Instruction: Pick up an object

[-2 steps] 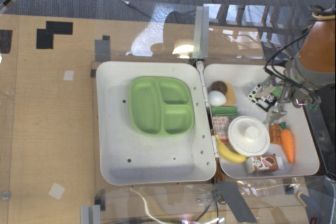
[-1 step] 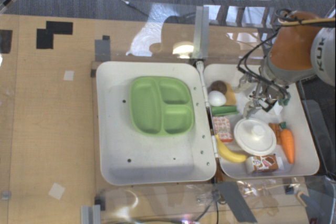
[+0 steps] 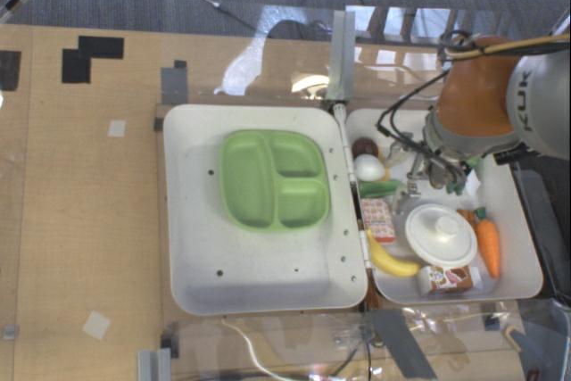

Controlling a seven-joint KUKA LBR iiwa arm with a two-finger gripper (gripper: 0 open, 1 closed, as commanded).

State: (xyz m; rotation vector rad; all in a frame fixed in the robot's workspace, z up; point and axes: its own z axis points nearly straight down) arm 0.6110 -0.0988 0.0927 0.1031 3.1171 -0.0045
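Jaws (image 3: 434,177) above right bin (image 3: 526,268) | lid (image 3: 441,234), carrot (image 3: 488,247) (near)

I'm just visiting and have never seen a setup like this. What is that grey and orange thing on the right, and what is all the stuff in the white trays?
You are looking down from a camera fixed above a bench. The grey and orange thing is a robot arm reaching in from the right; its claw hangs over the right bin. That bin holds toy food: a banana, a carrot, a white egg, a white lidded bowl and small packages. The left bin holds a green divided plate. I cannot tell whether the claw grips anything.
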